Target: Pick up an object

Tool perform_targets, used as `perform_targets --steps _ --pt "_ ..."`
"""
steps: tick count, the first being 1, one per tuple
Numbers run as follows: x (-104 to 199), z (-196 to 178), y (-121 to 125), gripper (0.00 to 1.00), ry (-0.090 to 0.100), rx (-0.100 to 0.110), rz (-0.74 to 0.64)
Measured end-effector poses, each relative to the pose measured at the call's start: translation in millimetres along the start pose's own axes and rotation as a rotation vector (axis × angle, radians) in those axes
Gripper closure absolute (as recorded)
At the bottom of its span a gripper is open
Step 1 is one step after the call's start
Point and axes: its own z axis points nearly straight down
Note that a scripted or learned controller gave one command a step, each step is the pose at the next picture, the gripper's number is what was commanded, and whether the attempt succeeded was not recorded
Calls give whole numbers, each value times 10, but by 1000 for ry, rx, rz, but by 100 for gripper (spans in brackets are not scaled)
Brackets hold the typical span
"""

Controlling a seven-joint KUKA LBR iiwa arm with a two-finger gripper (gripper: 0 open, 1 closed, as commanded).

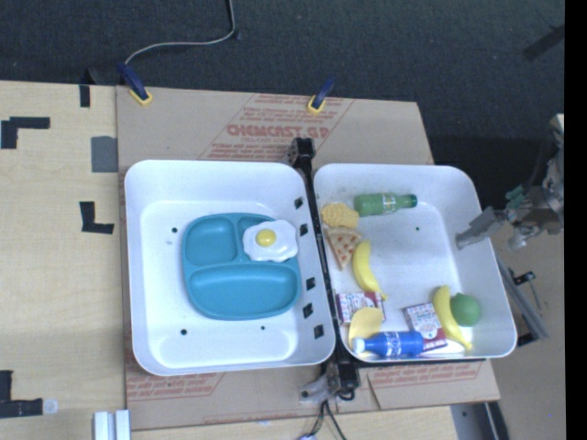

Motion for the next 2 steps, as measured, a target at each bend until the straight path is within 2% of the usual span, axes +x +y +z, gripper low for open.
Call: perform_targets --steps 1,2 --pt "566 829 605 0 1 2 -2" --pt "1102 1857 421 0 1 3 -1"
